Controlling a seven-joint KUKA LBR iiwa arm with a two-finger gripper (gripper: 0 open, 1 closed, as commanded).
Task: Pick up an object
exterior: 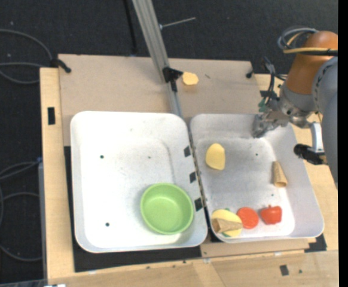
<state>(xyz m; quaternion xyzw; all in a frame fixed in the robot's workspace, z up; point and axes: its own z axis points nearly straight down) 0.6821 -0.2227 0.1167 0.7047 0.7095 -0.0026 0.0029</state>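
Gripper (261, 126) hung over the far right corner of the right white bin (299, 220); couldn't tell its finger state at that resolution. Nearest candidate was a smooth pale-yellow rounded lump (216, 156), down-left of the gripper, well apart. Tan cone-shaped piece (279, 174) lay below it. Red pepper-like piece (271, 214) and orange-red round one (247, 217) sat further below, touching nothing held.

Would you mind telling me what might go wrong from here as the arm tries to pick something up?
The gripper hangs by the right bin's far wall, away from every item, so closing here would likely catch nothing. The tomato, red pepper and yellow piece crowd the near wall, so a grasp there may knock a neighbour. The rounded yellow fruit might roll away.
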